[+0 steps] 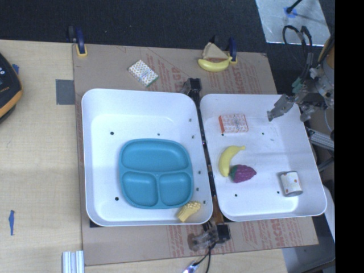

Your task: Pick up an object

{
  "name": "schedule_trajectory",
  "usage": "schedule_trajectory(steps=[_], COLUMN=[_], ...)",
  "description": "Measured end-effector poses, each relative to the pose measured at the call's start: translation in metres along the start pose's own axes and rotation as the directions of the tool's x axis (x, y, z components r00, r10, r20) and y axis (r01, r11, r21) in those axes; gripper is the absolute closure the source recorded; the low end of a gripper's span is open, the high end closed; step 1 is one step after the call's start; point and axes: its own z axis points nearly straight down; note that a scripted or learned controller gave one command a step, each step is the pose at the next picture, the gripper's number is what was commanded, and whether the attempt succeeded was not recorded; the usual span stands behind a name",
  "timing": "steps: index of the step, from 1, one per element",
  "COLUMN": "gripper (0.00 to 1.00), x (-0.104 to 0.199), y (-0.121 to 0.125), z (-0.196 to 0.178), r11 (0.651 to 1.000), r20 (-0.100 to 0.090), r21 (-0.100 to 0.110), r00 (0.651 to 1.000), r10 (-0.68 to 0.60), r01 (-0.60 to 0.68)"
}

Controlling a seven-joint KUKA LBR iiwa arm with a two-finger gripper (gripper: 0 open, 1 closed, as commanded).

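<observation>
The right bin (296, 209) holds a yellow banana (230, 158), a purple bunch of grapes (243, 173) touching the banana, a pink patterned packet (234, 123) and a small white can (290, 183) on its side. My gripper (288, 114) hangs over the bin's far right corner, to the right of the packet. It is open, with nothing between its fingers. One grey finger (277, 109) points down and left toward the bin floor.
The left bin (96, 112) holds a blue divided plate (156, 172) and a yellow corn piece (189, 211) at its near right corner. Behind the bins lie another banana (213, 65) and a patterned square (143, 72). A black and yellow device (7, 84) sits at far left.
</observation>
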Motion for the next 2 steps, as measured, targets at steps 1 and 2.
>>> schedule_trajectory(steps=[1, 2], gripper=[0.00, 0.00], x=[0.062, 0.077], y=[-0.018, -0.025], z=[0.079, 0.117], r11=[1.000, 1.000], r20=[0.000, 0.000], r21=[0.002, 0.001], r00=[1.000, 1.000], r10=[-0.002, 0.000], r01=[0.002, 0.000])
